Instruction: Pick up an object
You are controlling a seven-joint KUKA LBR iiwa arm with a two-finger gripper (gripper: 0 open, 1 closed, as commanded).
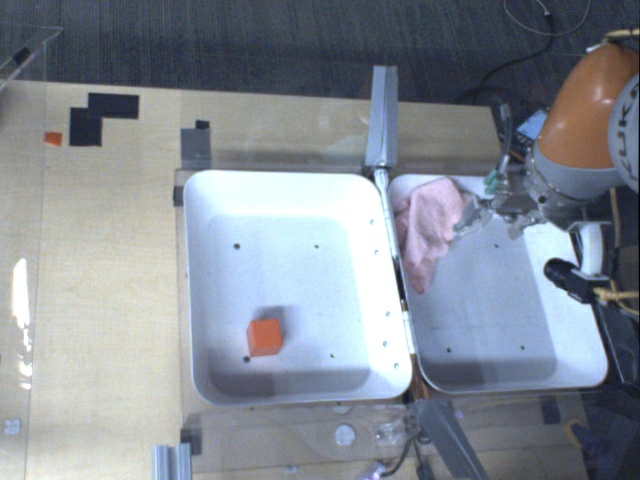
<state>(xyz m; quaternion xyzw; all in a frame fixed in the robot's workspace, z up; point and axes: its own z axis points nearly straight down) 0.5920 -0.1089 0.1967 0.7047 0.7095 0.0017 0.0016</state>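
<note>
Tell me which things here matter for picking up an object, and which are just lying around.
For the job:
- orange block in the left bin
- pink cloth in the right bin
- gripper, beside the cloth

Lying about:
- black shapes on the bench
- small orange square
- cable on the floor

pink cloth [428, 230] in right bin [500, 368] | claw [468, 220] touching cloth | orange block [265, 337] in left bin [290, 208]

**Barely any text to read here**

Only lettering I can spot is at the far right edge of the frame, upper part: a partial "UK" in dark letters on the grey arm [628, 128], cut off by the frame. Nothing else is legible.
</note>
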